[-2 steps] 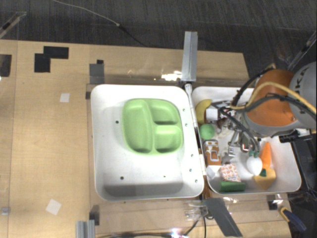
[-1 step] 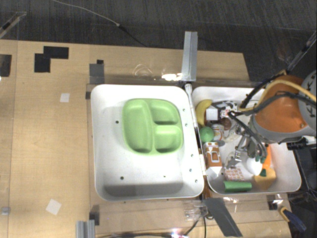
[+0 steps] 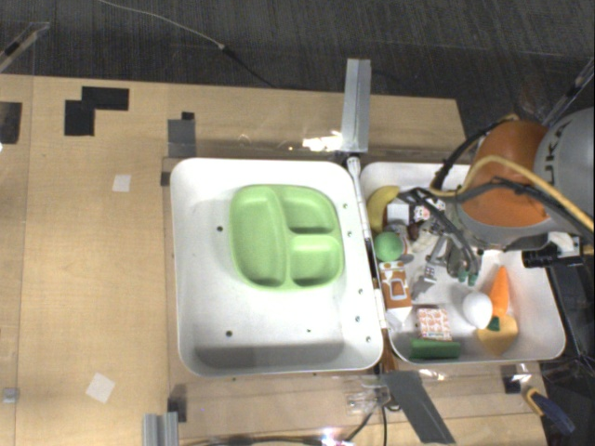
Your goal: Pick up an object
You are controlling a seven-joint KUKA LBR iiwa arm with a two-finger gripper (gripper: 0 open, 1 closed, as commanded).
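Tool: the tool [image 3: 444, 254] hangs low over the middle of the right bin [image 3: 554, 337], under the arm [image 3: 507, 189] that reaches in from 3 o'clock; whether it is apart or together cannot be told, since dark cables and metal parts tangle there.
Held: nothing can be seen in its grip.
Nearest thing: a green ball [image 3: 389, 245] lies just beside the tool at 9 o'clock, against the bin's left wall.
At 10 o'clock: a yellow, banana-like piece [image 3: 380, 203], partly behind the ball.
At 7 o'clock: an orange-and-white card [image 3: 397, 283], and below it a checked red block [image 3: 433, 322] with a flat green bar [image 3: 433, 348] at the bin's front.
At 5 o'clock: a white egg [image 3: 477, 308], touching a carrot [image 3: 500, 291] that stands above a yellow wedge [image 3: 497, 334].
Likely pick: the ball, being closest, in my judgement.
Handling: it looks like light, stiff toy plastic, smooth and apt to roll or slip; take it across its widest part, square from above.
Look: small, round, glossy mid-green, no stem visible.
Risk: the wall at its left leaves little room for a finger.
Further out: the left bin [image 3: 195, 277] holds a pale green divided tray [image 3: 284, 235]; both bins sit on the table [image 3: 84, 277].
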